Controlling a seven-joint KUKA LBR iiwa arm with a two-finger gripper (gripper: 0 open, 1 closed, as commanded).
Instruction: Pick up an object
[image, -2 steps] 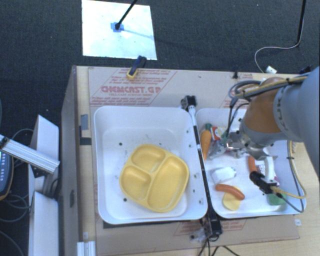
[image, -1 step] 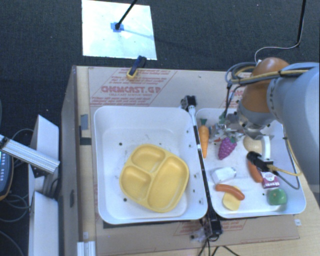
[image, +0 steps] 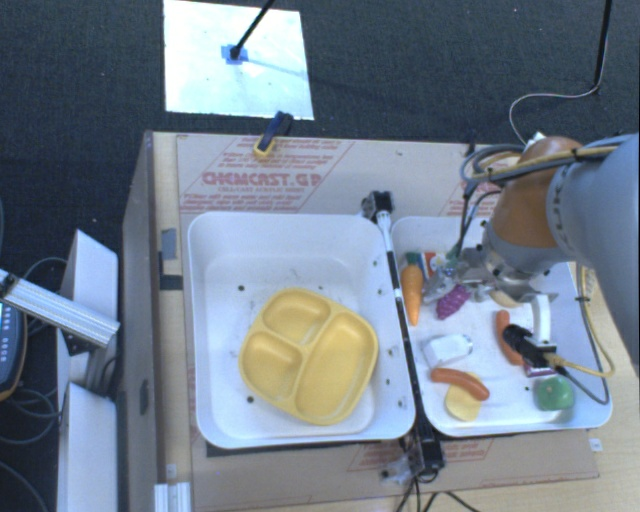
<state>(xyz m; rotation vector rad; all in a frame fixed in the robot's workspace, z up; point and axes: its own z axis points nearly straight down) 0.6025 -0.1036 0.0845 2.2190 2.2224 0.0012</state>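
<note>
The right bin (image: 590, 425) holds several toy foods. An orange carrot (image: 411, 290) lies along its left wall. A purple bunch of grapes (image: 452, 300) sits just right of the carrot. Below them are a white block (image: 447, 349), a red-orange sausage (image: 461, 381), a pale yellow slice (image: 462, 403), a small orange piece (image: 505, 333) and a green ball (image: 553, 394). My gripper (image: 445, 284) reaches in from the right and hangs low over the grapes, right at their upper edge. The view does not show anything held.
The left bin (image: 215, 300) holds a yellow divided plate (image: 309, 353). A ridge (image: 398, 310) between the two bins runs just left of the carrot. My grey arm (image: 560, 215) covers the right bin's upper right part. A yellow-and-black tool (image: 271, 136) lies on the bench behind the bins.
</note>
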